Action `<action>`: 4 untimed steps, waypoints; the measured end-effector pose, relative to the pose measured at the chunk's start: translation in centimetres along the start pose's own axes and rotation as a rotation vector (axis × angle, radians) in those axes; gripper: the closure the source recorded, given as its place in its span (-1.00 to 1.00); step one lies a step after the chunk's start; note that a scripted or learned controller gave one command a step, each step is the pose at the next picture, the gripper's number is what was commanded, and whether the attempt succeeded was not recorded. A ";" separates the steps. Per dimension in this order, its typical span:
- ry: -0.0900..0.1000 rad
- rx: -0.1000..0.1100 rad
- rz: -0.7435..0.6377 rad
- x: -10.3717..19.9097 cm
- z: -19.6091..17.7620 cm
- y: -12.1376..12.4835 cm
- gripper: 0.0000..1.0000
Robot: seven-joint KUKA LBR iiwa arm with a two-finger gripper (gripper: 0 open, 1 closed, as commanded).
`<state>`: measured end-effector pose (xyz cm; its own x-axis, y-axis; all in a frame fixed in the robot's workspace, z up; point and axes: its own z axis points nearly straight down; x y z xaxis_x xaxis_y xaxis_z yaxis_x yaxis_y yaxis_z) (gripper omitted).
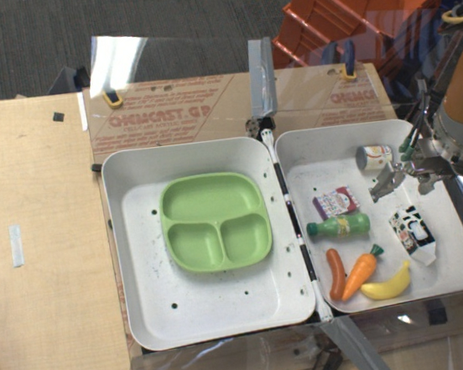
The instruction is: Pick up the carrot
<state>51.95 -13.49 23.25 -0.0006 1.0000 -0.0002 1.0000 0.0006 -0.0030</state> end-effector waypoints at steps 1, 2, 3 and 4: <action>0.001 0.001 0.036 0.2 12.2 -4.3 -1.00; 0.001 0.002 0.065 3.5 14.3 -3.5 -1.00; 0.013 0.004 0.098 -3.3 14.2 0.3 -1.00; 0.001 0.001 0.241 3.7 14.2 -4.3 -1.00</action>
<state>47.65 -9.75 9.06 0.2382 0.9712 -0.0001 0.9712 -0.2382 -0.0040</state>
